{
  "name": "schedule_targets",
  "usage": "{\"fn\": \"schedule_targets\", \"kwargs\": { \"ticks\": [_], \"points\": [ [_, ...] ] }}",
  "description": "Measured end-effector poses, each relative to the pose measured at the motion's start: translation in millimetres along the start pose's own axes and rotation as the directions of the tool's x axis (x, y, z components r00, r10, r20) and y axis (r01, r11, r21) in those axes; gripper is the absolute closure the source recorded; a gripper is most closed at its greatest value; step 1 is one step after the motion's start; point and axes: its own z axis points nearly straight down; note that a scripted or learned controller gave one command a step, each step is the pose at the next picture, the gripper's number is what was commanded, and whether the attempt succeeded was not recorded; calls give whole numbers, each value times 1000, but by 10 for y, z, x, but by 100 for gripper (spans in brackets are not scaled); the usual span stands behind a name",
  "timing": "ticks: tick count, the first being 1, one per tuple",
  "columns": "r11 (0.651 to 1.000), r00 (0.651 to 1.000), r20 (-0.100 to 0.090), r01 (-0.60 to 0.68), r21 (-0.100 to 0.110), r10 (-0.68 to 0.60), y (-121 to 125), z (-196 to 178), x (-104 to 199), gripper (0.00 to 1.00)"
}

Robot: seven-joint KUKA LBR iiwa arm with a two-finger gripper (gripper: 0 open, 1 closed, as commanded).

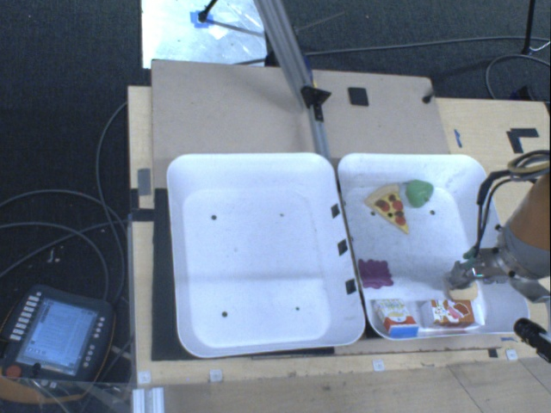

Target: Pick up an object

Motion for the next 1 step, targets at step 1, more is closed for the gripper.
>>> {"fn": "schedule_targets", "kwargs": {
  "ticks": [1],
  "points": [
    [1000, 1000, 0, 0, -1, 0, 3, -101, 0, 100]
  ]
}}
